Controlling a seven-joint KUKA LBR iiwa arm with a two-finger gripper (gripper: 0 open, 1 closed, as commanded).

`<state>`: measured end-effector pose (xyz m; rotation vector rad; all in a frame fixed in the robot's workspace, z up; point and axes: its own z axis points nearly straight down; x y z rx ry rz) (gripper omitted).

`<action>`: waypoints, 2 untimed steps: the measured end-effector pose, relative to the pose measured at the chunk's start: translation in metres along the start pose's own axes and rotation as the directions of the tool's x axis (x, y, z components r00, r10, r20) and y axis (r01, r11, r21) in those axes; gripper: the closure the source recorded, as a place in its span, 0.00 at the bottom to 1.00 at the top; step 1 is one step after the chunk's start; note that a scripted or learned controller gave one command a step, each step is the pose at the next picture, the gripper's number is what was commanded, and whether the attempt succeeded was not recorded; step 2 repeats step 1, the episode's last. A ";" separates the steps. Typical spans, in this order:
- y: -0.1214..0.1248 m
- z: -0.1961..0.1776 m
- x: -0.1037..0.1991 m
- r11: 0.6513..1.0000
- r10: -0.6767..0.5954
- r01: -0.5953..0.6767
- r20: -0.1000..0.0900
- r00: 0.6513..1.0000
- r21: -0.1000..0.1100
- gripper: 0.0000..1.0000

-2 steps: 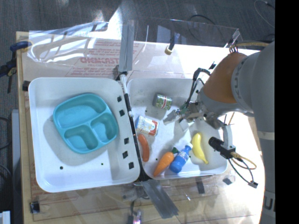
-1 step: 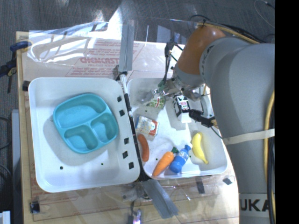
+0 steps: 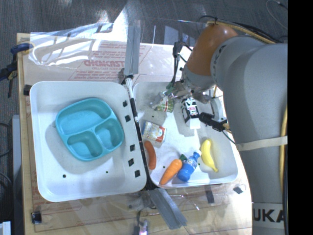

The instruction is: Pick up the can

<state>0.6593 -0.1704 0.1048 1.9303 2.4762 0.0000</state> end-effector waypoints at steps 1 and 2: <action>0.002 -0.089 0.047 0.994 0.109 -0.109 -0.001 0.994 0.001 1.00; 0.002 -0.089 0.047 0.994 0.109 -0.109 -0.001 0.994 0.001 1.00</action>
